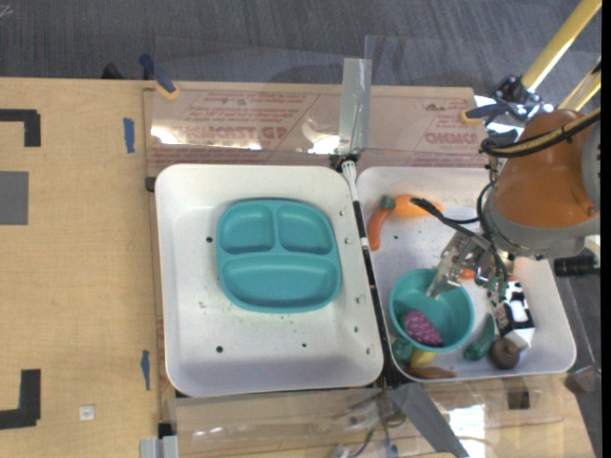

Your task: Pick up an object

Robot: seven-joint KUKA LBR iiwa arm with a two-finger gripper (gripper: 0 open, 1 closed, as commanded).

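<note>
The right bin (563, 351) holds a teal bowl (458, 327) with a magenta berry-like object (423, 327) inside it. An orange carrot (410, 206) lies at the bin's far left corner, beside an orange-red piece (376, 227). A brown round object (506, 353), a green piece (477, 346) and a yellow-green item (405, 353) lie around the bowl. My gripper (470, 289) hangs over the bowl's far-right rim. It is open, one finger near the rim and the other to the right, with nothing held between them.
The left bin (181, 256) bears a teal divided plate (279, 256). A small black-and-white item (516, 309) sits right of the bowl. The arm's orange band (544, 184) overhangs the right bin's far-right part. A divider wall (361, 256) separates the bins.
</note>
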